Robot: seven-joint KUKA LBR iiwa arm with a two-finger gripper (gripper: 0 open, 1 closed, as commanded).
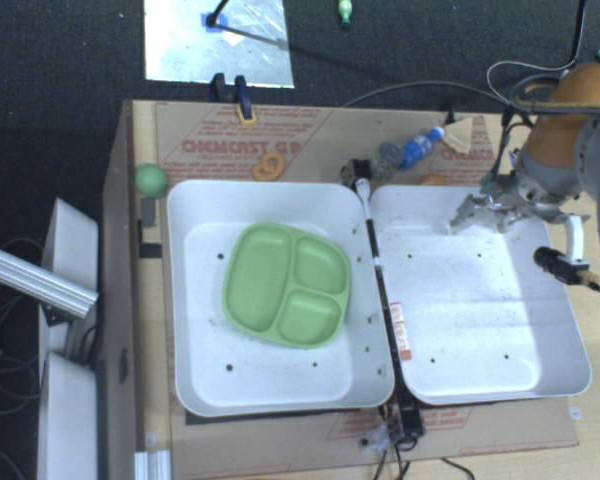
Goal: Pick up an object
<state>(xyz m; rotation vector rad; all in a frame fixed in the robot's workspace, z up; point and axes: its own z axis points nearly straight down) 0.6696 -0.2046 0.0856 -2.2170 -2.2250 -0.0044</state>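
The desk (230,133) is a brown board with red printed letters, and it carries two shallow white bins side by side. The left bin (195,298) holds a light green plate (285,285) with three compartments; the plate lies flat near the middle of this bin, a little turned. The right bin (480,368) has a bare white floor with some small dark dots on it.

The arm (570,128), grey with an orange band, comes in from the right and stands over the upper right corner of the right bin. Its gripper (485,211) is low, near the back wall of that bin, well apart from the green plate. I see metal parts spread to the left and right there, but I cannot tell how far the gripper is opened, and I see no object in it.

Behind the bins, on the desk, a blue and white bottle (418,149) lies on its side near the back edge of the right bin. A small orange ring-shaped thing (268,166) lies just behind the left bin. A green ball (151,179) sits beside the upper left corner of the left bin. A blue clamp (244,99) with a yellow tip stands at the back edge of the desk.
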